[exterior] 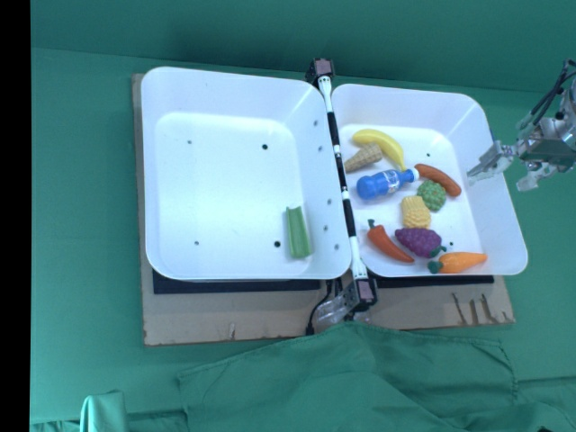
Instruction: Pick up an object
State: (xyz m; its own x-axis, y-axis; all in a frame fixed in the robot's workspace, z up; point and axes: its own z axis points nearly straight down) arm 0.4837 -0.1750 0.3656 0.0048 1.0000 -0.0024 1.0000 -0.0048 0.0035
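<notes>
Two white bins sit mid-frame. The right bin [504, 241] holds the toy food: banana [380, 144], blue bottle [383, 184], corn [415, 211], grapes [418, 239]. A celery stick [298, 232] lies in the left bin [180, 97]. The gripper [506, 164] hovers at the right edge, jaws spread wide, empty. Best descend squarely over one isolated piece, probably the banana. No readable writing.
</notes>
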